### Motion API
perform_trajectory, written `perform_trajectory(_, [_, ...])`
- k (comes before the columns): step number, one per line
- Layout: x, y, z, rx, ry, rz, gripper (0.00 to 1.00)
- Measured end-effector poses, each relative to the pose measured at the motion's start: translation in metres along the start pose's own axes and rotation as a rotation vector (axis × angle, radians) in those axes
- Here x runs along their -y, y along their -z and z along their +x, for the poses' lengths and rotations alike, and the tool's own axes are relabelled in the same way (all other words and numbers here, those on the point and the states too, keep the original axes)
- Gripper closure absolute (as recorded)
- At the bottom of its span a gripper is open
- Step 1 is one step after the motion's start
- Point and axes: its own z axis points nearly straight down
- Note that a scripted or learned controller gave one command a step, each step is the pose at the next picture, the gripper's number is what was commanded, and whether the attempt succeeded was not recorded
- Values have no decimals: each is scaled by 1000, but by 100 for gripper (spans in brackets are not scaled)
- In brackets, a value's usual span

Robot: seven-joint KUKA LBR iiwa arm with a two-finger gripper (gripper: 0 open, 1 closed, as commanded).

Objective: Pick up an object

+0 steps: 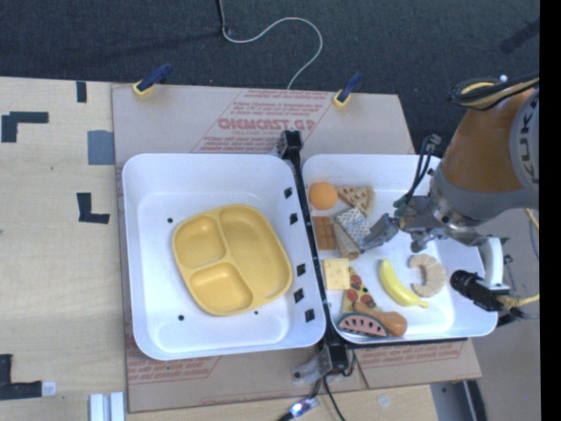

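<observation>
Bins: two; tray: one; banana: one.

The toy foods all lie in the right bin, crowded toward its left wall. At the top sits a round orange, with a tan sandwich wedge just beside it on the right. Below them a brown cracker lies flat next to a pale speckled block. Further down is a yellow cheese square, then a pizza slice with dots of topping. A watermelon slice rests at the near edge, touching a tan sausage-like piece. A curved yellow banana lies near the middle, and a beige bitten-ring cookie sits just right of it.
</observation>
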Motion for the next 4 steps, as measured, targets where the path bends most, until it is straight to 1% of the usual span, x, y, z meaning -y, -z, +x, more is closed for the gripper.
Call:
perform_trajectory(1, [-3,7,0,2,4,-14,0])
perform_trajectory(2, [-3,-58,2,1,3,-8,0])
perform_trajectory(3, [-7,-105,3,3,5,-26,0])
perform_trajectory(4, [-8,-92,4,1,6,-30,100])
